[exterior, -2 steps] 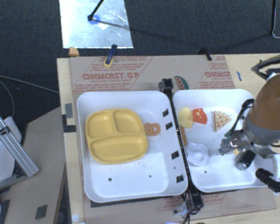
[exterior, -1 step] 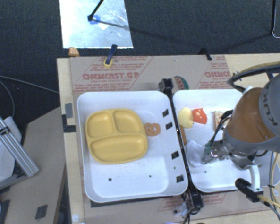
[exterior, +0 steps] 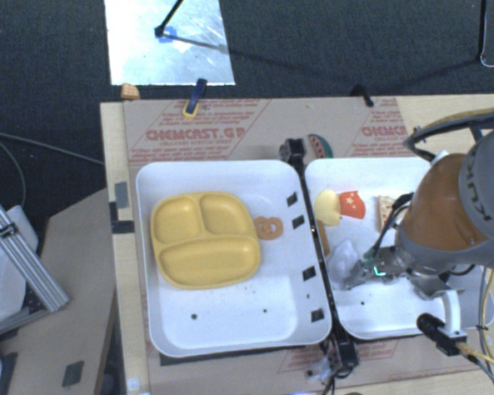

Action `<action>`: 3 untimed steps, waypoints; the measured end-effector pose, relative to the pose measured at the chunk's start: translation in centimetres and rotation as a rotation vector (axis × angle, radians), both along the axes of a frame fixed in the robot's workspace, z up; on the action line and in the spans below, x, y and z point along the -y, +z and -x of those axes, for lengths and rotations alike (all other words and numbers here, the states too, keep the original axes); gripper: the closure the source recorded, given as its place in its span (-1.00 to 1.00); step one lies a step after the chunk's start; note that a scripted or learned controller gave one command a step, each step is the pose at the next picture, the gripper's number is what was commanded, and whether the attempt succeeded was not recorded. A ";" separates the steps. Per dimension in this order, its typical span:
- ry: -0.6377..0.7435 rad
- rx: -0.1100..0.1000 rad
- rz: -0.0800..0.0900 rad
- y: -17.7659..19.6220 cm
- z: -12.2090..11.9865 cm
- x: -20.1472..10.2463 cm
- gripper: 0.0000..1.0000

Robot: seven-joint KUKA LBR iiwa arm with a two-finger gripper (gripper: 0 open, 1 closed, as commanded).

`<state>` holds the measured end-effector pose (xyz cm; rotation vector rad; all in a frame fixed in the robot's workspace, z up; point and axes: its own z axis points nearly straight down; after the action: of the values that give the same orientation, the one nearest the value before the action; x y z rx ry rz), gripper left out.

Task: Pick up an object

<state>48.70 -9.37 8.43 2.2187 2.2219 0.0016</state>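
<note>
The right bin (exterior: pixel 380 320) holds a pale yellow rounded piece (exterior: pixel 327 207), a red piece (exterior: pixel 352 204) beside it, a tan striped piece (exterior: pixel 386 211) and a crumpled clear plastic item (exterior: pixel 343 258). My gripper (exterior: pixel 357 274) is low in this bin, right at the lower right edge of the clear plastic item. Whether it touches the plastic is unclear. The grey and orange arm (exterior: pixel 448 213) hides the bin's right half. In the left bin (exterior: pixel 230 329) lie a yellow divided plate (exterior: pixel 204 239) and a small brown pretzel (exterior: pixel 268 227).
A black divider rail (exterior: pixel 315 255) runs between the bins. Behind them on the cardboard lie a blue and yellow tool (exterior: pixel 195 98) and a green and red item (exterior: pixel 319 145). A shiny sheet (exterior: pixel 169 37) lies farther back, and a metal frame (exterior: pixel 17 257) stands at the left.
</note>
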 end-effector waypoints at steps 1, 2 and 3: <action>0.004 0.001 0.000 0.0 -1.9 -1.0 -1.00; 0.002 0.002 -0.001 1.1 -1.9 -0.9 1.00; 0.011 0.008 -0.004 10.5 -0.8 -8.2 1.00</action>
<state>49.48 -1.14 18.94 2.2047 2.2322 0.0149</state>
